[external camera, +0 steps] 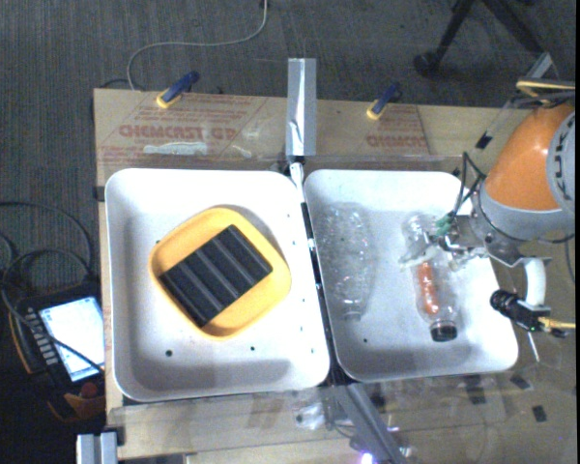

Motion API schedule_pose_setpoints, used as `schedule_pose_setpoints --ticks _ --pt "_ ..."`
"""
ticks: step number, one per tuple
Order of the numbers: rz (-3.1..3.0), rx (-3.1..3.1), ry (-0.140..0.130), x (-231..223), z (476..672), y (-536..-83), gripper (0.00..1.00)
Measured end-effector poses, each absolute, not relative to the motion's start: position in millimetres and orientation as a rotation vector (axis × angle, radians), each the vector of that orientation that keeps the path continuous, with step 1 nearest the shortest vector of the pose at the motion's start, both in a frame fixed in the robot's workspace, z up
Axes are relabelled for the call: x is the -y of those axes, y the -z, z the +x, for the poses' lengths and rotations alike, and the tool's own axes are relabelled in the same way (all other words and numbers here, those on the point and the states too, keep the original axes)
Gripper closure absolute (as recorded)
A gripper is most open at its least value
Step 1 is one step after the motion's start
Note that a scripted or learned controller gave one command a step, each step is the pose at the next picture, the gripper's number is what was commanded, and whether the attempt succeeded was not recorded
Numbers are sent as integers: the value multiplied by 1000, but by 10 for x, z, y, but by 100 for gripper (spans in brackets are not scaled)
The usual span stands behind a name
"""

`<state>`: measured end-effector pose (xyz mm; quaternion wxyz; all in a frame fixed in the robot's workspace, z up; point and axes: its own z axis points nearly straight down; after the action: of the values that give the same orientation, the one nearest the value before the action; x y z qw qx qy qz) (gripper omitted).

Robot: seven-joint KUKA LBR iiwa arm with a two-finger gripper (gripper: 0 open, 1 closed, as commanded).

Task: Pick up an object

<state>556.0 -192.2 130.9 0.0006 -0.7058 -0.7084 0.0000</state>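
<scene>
We are reaching for the bottle in the right bin; whether our hand is apart we cannot tell, so next we must lower and grip.

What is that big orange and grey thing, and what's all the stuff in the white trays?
That is a robot arm. The camera looks down on it from above, and the arm reaches in from the right. At its end is a gripper, like a hand with two fingers, hanging over the right white bin. In that bin lie a clear plastic bottle and a small bottle with orange inside and a dark cap. The left white bin holds a yellow thing with a black ridged top. I can't tell whether the gripper has grabbed anything.
</scene>
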Motion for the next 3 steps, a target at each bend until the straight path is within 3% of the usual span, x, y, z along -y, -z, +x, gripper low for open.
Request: schedule_pose_setpoints --ticks 1,2,3 --pt "-2211 2230 0 2018 5637 -1574 0" --pt "-2059 2373 3 2096 5429 -968 0" --pt "-2057 2373 8 2077 5437 -1059 100"
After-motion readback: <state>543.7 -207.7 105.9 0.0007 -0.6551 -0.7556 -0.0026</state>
